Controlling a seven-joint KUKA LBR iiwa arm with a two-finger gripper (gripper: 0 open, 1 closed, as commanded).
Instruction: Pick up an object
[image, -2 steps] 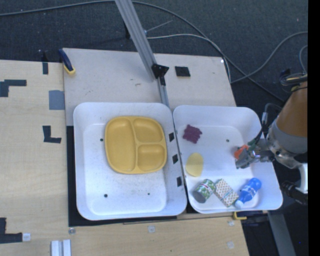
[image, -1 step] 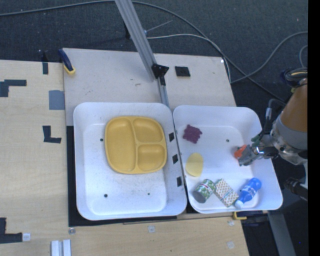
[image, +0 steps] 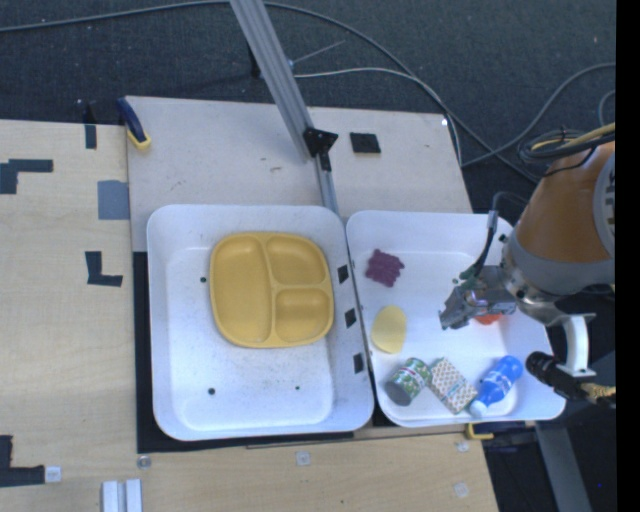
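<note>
Blue bottle (image: 497, 385) by patterned box (image: 451, 384), can (image: 408, 381), fingers (image: 463, 310) low above right bin (image: 425, 228)

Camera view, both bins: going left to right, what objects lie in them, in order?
Yellow divided plate in the left bin, then in the right bin: purple object, pale yellow object, small can, patterned packet, blue and white bottle.

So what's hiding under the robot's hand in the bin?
Under the gripper a bit of something red-orange peeks out on the floor of the right bin. The arm covers the rest, so its shape and what it is stay hidden.
</note>
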